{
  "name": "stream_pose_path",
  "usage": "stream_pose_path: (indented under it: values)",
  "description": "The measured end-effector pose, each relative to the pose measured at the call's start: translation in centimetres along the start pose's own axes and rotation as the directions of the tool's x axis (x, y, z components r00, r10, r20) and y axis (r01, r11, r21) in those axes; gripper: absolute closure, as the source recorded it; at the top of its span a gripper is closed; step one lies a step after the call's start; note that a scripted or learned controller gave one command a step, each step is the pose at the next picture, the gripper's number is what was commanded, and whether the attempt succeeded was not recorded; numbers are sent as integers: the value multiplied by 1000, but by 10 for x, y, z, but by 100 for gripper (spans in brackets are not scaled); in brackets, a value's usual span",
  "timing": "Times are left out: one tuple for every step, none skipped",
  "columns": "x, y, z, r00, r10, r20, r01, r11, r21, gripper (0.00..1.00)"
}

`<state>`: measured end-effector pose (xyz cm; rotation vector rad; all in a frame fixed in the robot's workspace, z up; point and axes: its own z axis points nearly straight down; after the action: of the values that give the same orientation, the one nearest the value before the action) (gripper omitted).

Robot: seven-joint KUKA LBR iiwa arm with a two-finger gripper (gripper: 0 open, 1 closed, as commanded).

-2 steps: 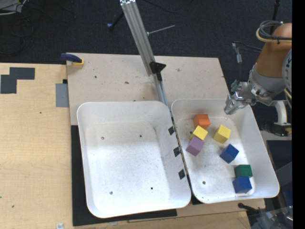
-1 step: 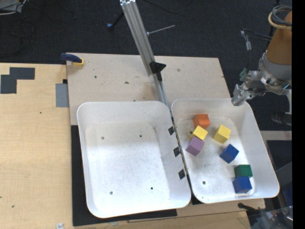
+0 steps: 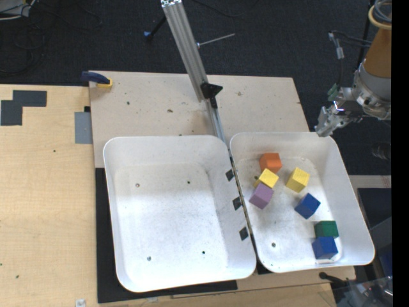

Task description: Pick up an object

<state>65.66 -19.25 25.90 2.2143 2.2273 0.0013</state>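
The right bin (image 3: pixel 348 178) holds several small cubes. An orange cube (image 3: pixel 270 161) lies near its back, with a yellow cube (image 3: pixel 268 178) and a purple cube (image 3: pixel 261 196) just in front of it. Another yellow cube (image 3: pixel 298 180) and a blue cube (image 3: pixel 307 206) sit mid-bin. A green cube (image 3: pixel 327 228) and a second blue cube (image 3: pixel 324 246) rest in the front right corner. My gripper (image 3: pixel 327 121) hangs above the bin's back right corner, outside the rim and apart from every cube, with nothing seen in it.
The left bin (image 3: pixel 121 171) stands beside the right one, with black clips along their shared wall. A slanted aluminium post (image 3: pixel 188 50) rises behind the bins. A blue clamp (image 3: pixel 96 78) sits at the board's back left corner.
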Motion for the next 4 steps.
stream_pose_path:
  values:
    - [56, -5, 6, 1000, 2, -3, -2, 1000, 4, 100]
    - [101, -15, 18, 1000, 3, -2, -3, 1000, 6, 100]
    - [156, -28, 12, 1000, 2, -3, -2, 1000, 5, 100]
    - [196, -41, 17, 1000, 3, -2, -3, 1000, 7, 100]
